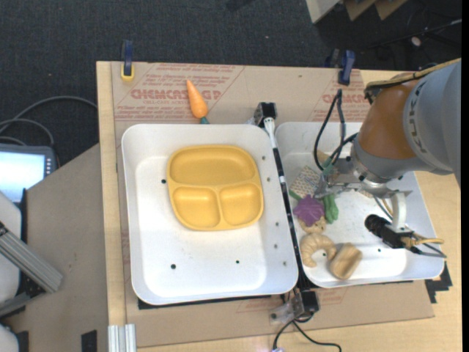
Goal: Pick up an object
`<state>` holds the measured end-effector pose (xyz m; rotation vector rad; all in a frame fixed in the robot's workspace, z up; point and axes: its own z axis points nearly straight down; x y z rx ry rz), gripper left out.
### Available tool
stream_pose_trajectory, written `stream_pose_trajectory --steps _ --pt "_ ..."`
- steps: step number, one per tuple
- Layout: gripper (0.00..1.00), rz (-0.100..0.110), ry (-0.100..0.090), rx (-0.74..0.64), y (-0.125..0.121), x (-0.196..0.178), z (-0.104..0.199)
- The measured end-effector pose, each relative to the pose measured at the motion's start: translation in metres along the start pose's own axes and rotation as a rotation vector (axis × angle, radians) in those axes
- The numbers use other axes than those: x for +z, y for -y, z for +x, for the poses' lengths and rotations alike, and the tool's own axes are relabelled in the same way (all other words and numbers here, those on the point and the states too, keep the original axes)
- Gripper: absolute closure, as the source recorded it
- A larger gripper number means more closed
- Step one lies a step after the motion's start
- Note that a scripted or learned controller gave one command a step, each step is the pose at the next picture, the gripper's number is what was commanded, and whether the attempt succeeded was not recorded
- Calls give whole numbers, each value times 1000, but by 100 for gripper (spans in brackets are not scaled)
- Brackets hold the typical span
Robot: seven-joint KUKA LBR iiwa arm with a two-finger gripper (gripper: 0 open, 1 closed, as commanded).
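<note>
One red word, "CHEMCAST", reads on the cardboard behind both bins.

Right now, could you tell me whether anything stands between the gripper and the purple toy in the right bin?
Nothing visible does. The gripper hangs just above the purple crinkled toy and the green piece beside it in the right-hand shallow white bin.
</note>
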<state>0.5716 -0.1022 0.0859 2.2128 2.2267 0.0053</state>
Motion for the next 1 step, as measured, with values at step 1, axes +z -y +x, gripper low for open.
stream_pose_trajectory --steps 1 --pt "100 -11 -2 -4 -36 -106 82"
